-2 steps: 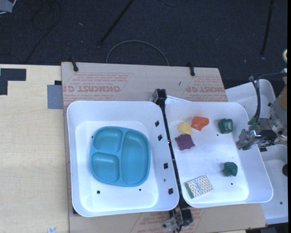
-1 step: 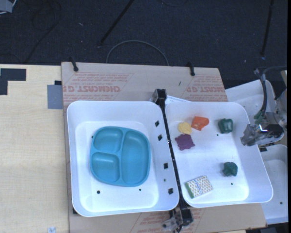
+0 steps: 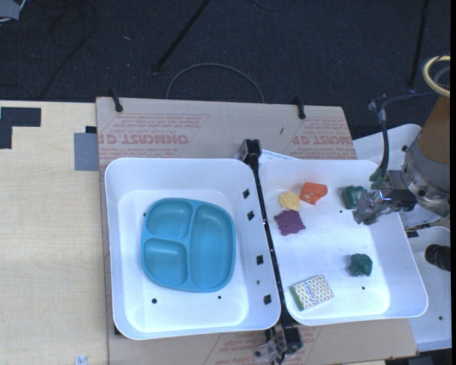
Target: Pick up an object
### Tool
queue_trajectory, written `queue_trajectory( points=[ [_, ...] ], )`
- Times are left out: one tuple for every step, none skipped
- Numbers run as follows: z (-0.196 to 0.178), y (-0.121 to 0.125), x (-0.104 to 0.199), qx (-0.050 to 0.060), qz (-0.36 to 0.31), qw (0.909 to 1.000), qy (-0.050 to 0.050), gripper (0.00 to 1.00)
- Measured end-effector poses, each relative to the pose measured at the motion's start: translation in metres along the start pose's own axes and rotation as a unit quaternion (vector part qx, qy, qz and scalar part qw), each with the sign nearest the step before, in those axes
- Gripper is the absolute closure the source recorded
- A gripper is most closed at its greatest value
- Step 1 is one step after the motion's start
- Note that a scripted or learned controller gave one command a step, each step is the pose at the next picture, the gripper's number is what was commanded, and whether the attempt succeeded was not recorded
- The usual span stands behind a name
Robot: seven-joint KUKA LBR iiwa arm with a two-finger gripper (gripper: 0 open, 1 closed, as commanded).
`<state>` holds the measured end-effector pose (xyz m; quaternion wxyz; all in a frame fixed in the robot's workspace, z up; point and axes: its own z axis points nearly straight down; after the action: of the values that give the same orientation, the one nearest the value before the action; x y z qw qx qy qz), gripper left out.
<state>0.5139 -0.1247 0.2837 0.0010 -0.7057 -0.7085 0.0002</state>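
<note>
The right white bin (image 3: 399, 295) holds several small objects: an orange piece (image 3: 313, 193), a yellow piece (image 3: 289, 201), a purple piece (image 3: 289, 222), a dark green lump (image 3: 359, 265), a patterned green-and-white pad (image 3: 312, 292), and a teal-green object (image 3: 353, 196) near the right wall. My gripper (image 3: 370, 206) reaches in from the right, just right of and slightly below the teal-green object, close to touching it. I see nothing clearly held between its tips.
The left white bin (image 3: 129, 181) holds a blue divided plate (image 3: 188, 244). A black divider (image 3: 262, 242) joins the bins. Both stand on a cardboard sheet (image 3: 213, 131), with a wooden bench surface (image 3: 38, 234) to the left. The arm's body (image 3: 433, 166) stands at the right edge.
</note>
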Motion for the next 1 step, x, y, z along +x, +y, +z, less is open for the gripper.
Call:
queue_trajectory(
  points=[
    [0.0182,0.0035,0.0459,0.001,0.001,1.0,0.0,1.0]
  ],
)
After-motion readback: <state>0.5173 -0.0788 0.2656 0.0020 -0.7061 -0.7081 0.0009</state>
